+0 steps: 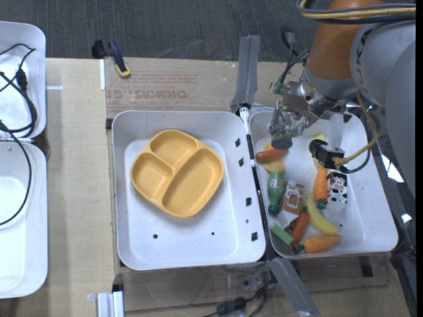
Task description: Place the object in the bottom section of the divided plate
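Note:
A yellow divided plate [177, 209] lies in the left bin [132, 243], with two small sections at its upper left and one large section [193, 182] at its lower right; nothing lies on it. My gripper [282, 136] hangs low over the far left corner of the right bin [380, 233], well right of the plate. An orange-red toy sausage [269, 156] lies just below it. The gripper's body hides what is between its tips.
The right bin holds several toy foods: a green bottle [275, 189], a snack packet [293, 200], an orange carrot [320, 183], a cow-print carton [337, 191], a banana [320, 219] and another carrot [321, 243]. A raised divider [254, 177] separates the bins.

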